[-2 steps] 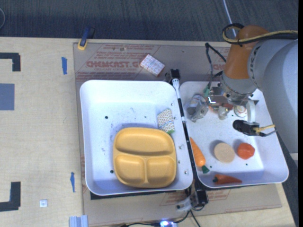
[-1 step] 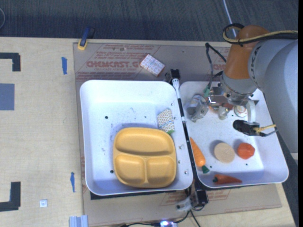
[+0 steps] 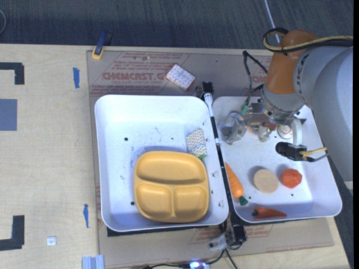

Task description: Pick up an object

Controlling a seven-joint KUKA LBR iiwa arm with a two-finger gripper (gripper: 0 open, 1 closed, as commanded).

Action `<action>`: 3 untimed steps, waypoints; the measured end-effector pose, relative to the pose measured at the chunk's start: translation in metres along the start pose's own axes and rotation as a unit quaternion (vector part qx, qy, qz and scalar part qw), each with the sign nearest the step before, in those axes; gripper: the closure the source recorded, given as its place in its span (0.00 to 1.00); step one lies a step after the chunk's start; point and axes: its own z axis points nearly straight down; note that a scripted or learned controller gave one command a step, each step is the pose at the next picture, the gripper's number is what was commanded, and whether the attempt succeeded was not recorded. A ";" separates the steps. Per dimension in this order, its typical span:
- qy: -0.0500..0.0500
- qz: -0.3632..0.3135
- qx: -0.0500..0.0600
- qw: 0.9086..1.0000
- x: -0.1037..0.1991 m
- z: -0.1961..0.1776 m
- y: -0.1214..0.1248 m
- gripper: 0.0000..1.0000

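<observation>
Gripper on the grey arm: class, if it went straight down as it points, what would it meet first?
Probably the bare floor of the right white bin; the gripper hangs over it, though depth is unclear.

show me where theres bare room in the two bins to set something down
Left bin: free floor behind and left of the yellow tray. Right bin: small patch between carrot and tan disc; crowded elsewhere.

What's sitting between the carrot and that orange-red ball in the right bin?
A tan round disc lies between the carrot and the ball, seen from the overhead camera.
</observation>
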 end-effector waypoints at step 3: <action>0.001 0.000 -0.002 1.000 0.000 0.000 -0.001 0.00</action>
